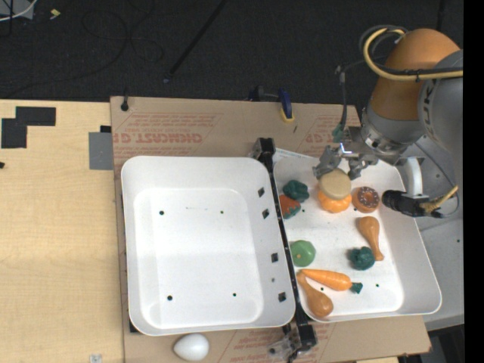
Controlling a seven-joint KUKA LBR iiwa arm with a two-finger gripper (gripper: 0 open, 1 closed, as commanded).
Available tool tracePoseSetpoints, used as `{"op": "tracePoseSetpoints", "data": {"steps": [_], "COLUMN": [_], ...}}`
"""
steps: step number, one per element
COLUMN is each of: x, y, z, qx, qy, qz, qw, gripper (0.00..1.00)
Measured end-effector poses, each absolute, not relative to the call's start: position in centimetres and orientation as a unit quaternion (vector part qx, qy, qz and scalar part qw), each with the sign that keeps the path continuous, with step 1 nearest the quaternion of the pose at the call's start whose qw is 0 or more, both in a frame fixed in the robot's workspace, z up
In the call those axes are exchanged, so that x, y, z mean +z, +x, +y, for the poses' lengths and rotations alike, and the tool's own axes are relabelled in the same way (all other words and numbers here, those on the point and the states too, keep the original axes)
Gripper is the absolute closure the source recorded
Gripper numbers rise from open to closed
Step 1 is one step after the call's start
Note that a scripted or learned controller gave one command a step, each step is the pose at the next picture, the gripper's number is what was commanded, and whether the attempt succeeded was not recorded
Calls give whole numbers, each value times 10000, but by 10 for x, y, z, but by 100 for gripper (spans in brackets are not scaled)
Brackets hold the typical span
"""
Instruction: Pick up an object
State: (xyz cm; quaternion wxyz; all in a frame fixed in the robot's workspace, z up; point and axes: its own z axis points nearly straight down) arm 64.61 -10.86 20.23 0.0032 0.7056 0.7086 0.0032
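My gripper point(341, 165) hangs over the back of the right bin point(412, 278), its fingers spread apart. Just under and in front of it sits an orange cup-shaped toy with a cream top point(334, 190); nothing shows between the fingers. A brown sprinkled donut point(367, 197) lies to the toy's right. A tan drumstick point(370, 234) and a dark green lump point(362, 258) lie nearer the front. A carrot point(327, 279), a tan pear shape point(318, 301) and a green round fruit point(303, 252) lie along the bin's left side.
A teal leafy piece point(296, 190) and a red-orange piece point(288, 203) rest by the divider at the right bin's back left. The left bin point(151, 293) stands beside it. A white egg point(190, 346) lies on the bench in front of the left bin.
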Motion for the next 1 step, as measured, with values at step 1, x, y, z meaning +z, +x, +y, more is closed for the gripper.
{"op": "tracePoseSetpoints", "data": {"steps": [1], "x": [132], "y": [584], "z": [-148], "qx": [-43], "qy": [7087], "qz": [7055], "qw": [-49], "gripper": [100]}}
